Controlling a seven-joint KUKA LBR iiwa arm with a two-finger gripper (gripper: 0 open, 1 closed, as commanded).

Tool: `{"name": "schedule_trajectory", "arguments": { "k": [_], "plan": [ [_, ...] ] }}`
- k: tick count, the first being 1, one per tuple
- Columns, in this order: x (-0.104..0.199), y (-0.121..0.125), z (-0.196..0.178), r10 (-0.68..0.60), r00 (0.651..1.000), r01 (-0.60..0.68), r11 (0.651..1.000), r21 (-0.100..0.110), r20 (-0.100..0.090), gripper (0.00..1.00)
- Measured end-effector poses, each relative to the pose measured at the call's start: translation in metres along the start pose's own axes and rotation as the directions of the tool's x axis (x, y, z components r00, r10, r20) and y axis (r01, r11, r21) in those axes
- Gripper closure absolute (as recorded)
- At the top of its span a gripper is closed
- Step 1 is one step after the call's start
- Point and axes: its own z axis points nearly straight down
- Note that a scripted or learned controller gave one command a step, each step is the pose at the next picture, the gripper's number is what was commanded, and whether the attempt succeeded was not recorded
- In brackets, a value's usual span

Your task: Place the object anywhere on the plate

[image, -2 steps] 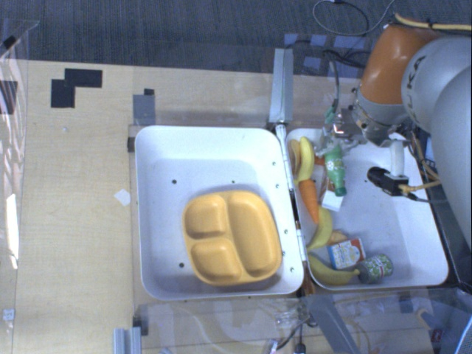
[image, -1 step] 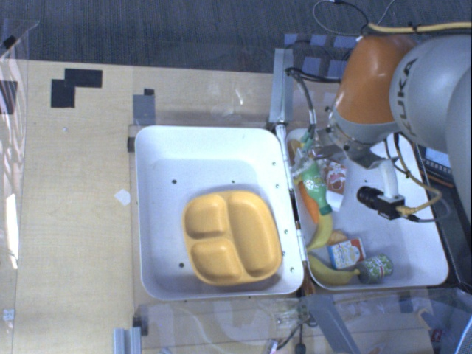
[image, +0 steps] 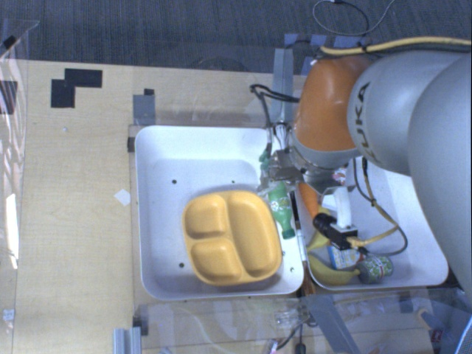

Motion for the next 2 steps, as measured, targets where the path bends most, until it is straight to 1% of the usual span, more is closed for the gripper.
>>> {"name": "schedule_trajectory", "arguments": {
  "k": [1, 2],
  "plan": [
    [0.067, 0.0087, -0.0386, 0.061, 0.998, -0.061, 0.998, -0.001, 0.0, 1.0],
    [0.0667, 0.0087, -0.0385, 0.061, 0.998, -0.061, 0.998, -0.001, 0.0, 0.0]
  ]
}}
